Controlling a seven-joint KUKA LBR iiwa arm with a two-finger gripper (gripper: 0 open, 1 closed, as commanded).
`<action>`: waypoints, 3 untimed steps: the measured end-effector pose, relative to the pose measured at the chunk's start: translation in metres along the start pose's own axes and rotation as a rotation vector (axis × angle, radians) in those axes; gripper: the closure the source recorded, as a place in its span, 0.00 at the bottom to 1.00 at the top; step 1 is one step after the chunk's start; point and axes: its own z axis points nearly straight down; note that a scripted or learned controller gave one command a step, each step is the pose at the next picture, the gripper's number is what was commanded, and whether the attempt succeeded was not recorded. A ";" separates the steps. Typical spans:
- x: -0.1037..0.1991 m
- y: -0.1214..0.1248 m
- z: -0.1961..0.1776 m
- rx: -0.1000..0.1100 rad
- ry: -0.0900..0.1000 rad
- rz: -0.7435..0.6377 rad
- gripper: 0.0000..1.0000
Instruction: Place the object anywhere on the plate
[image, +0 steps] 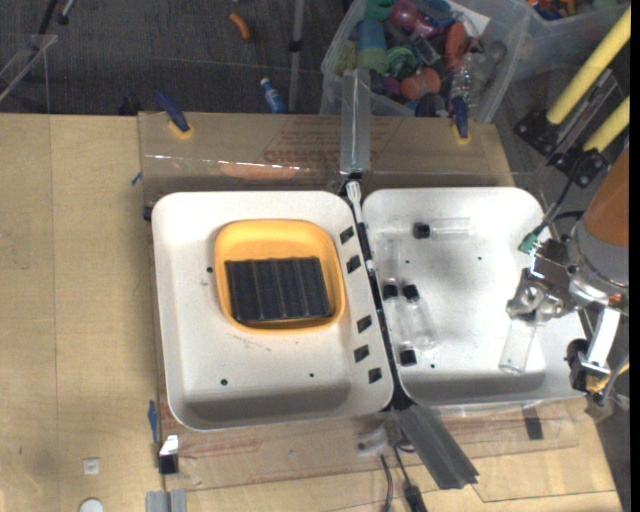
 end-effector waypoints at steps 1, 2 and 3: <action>0.000 0.000 0.000 0.000 0.000 0.000 0.00; -0.010 0.097 -0.015 -0.002 0.001 -0.061 0.00; -0.007 0.095 -0.023 -0.002 0.001 -0.351 0.00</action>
